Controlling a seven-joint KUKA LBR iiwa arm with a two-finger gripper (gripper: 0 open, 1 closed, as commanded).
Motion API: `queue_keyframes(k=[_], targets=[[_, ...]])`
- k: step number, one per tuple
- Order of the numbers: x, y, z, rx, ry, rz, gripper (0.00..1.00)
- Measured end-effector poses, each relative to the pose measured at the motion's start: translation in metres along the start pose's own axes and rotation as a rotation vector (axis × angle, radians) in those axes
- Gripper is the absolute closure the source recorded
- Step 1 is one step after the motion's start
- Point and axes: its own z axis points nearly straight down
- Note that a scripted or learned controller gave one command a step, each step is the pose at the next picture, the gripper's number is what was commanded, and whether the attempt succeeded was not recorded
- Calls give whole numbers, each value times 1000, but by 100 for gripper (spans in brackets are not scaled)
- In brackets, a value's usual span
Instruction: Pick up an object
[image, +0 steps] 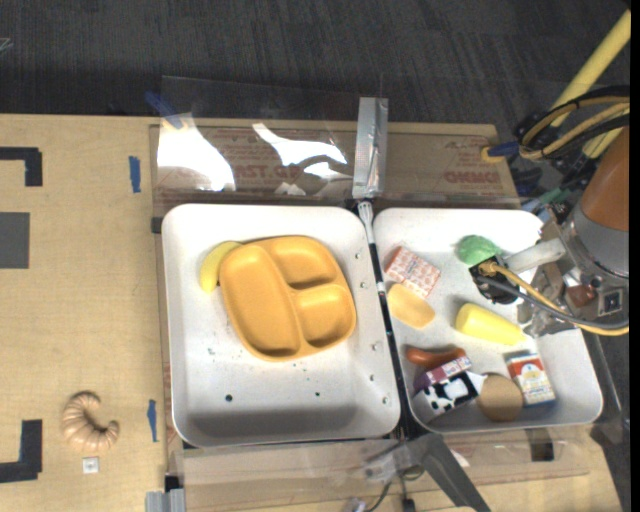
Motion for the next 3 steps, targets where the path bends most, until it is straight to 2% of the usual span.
queue_keyframes(k=[1,2,3], targets=[[18,-35,-45,-1,1,-323,100],[-1,6,-69,-2,0,-16,100],[0,5,-79,-2,-2,-19,100]])
